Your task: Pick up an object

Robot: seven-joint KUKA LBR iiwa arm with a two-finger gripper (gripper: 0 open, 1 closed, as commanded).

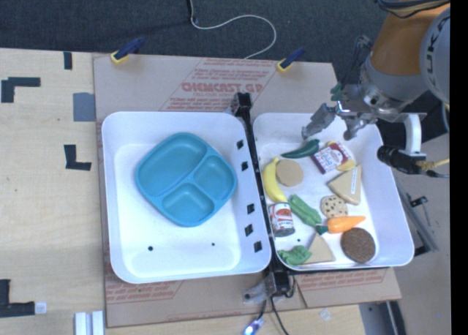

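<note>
A green pepper (300, 150) was seen at the right bin's (391, 202) far end, its long axis slanting, just below and left of the gripper (335, 123). The gripper was held open, with nothing between its fingers.

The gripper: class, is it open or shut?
Open. The gripper has two fingers spread apart above the right bin, with nothing between them.

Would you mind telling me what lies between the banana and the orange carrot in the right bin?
In the camera view, a green pea pod lies between the banana and the carrot, slanting toward the carrot's end.
</note>
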